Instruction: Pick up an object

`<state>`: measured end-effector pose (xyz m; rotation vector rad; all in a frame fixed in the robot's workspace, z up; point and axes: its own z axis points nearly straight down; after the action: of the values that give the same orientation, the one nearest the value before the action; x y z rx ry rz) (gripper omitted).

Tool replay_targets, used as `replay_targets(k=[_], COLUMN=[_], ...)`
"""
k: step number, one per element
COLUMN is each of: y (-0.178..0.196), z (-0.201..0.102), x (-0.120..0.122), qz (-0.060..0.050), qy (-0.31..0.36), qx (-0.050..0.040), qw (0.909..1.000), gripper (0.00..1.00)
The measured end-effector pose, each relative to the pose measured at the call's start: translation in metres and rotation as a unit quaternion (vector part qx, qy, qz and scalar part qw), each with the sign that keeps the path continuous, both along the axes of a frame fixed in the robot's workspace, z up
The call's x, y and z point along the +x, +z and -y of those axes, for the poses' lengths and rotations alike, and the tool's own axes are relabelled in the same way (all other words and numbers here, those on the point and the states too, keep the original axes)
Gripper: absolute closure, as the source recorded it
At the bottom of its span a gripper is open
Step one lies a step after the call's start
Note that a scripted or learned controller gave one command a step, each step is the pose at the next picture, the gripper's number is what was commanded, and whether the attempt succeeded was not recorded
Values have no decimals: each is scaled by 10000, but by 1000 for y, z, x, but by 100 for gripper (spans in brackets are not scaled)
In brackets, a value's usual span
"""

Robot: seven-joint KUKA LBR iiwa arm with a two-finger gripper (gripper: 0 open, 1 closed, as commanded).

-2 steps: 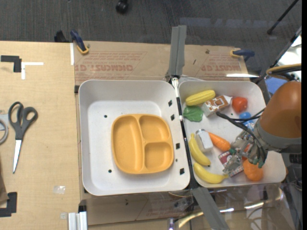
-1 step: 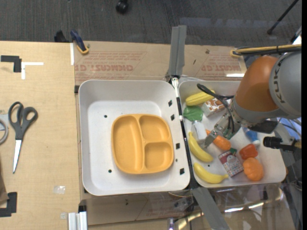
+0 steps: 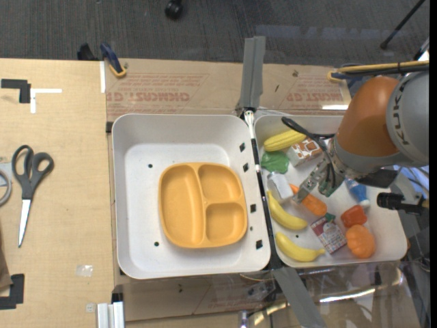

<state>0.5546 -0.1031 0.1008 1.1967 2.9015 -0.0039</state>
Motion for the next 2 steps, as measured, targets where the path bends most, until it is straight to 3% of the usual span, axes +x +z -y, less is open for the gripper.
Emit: replay_targets(k=[1,2], y=[117,131], z=[-47,-122], x=[-1,44], qz=[-3,-7], qy=[-124,-657], qx=[9,7], qw=[9999,9978], gripper=[100,100])
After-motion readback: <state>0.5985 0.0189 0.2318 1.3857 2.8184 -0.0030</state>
